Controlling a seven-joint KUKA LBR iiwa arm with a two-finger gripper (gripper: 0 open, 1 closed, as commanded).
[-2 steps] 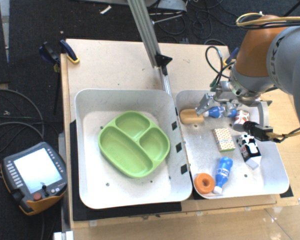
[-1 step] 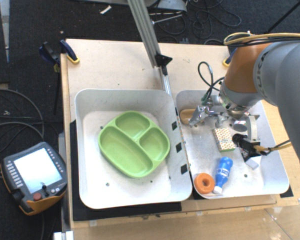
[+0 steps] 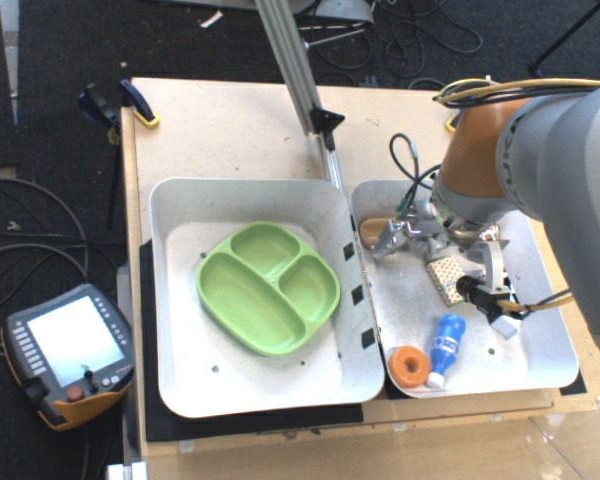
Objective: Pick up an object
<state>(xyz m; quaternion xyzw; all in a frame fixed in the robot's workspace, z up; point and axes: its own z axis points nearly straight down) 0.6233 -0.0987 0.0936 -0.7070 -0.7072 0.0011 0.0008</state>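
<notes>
In the right bin [image 3: 540,353] lie several objects. An orange ring [image 3: 411,366] rests at the front edge, and a blue bottle [image 3: 447,342] with a white cap lies beside it. A small checkered block [image 3: 445,276] sits mid-bin, and a tan-brown object [image 3: 372,230] sits by the bin's left wall. My gripper [image 3: 386,242] hangs low over the bin's back left part, right beside the tan-brown object. The wrist hides how it stands against that object.
The left bin [image 3: 180,368] holds a green divided plate [image 3: 268,286]. A slanted metal pole [image 3: 295,58] crosses above the bench's back. The arm's grey body [image 3: 560,158] covers the right bin's back right. Cables trail near the wrist.
</notes>
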